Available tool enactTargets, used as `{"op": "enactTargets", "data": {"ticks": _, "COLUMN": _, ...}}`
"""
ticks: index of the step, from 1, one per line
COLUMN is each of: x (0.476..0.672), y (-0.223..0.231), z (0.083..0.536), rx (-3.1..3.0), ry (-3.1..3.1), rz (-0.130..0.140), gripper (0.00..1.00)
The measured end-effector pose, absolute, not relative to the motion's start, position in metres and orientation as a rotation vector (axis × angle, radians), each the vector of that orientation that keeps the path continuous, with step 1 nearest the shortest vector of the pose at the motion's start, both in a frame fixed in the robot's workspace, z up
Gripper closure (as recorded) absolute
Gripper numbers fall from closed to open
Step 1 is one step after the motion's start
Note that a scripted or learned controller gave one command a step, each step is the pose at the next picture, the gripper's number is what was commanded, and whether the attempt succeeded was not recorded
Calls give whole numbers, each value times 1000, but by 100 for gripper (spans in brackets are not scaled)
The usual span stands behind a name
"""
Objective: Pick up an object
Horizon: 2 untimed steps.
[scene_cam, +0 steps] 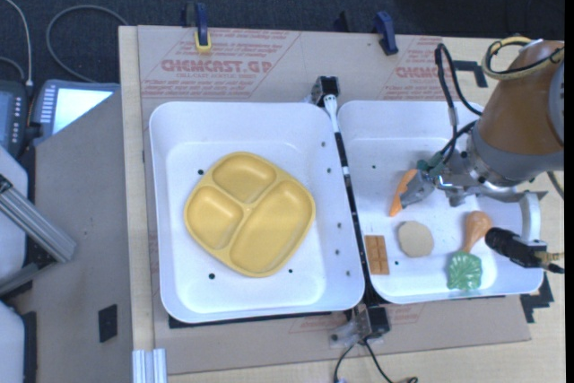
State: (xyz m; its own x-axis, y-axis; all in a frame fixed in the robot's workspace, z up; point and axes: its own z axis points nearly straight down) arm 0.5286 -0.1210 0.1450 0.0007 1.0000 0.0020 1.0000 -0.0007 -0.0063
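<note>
Tool [429, 178] poised low in the right bin [395, 287], its state impossible to tell. Toy carrot [404, 191] lay touching its tip, just left. Best centred squarely over carrot before closing.

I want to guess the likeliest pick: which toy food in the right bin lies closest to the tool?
The carrot, the orange piece right beside the tool. The cookie, cracker, drumstick and broccoli lie farther toward the bin's near edge.
</note>
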Motion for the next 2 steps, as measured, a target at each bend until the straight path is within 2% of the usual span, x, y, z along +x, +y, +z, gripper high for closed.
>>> {"op": "enactTargets", "data": {"ticks": 1, "x": 524, "y": -126, "z": 84, "rx": -2219, "ry": -2216, "rz": 4, "gripper": 0}}
{"op": "enactTargets", "data": {"ticks": 2, "x": 524, "y": -126, "z": 84, "rx": -2220, "ry": -2219, "rz": 2, "gripper": 0}}
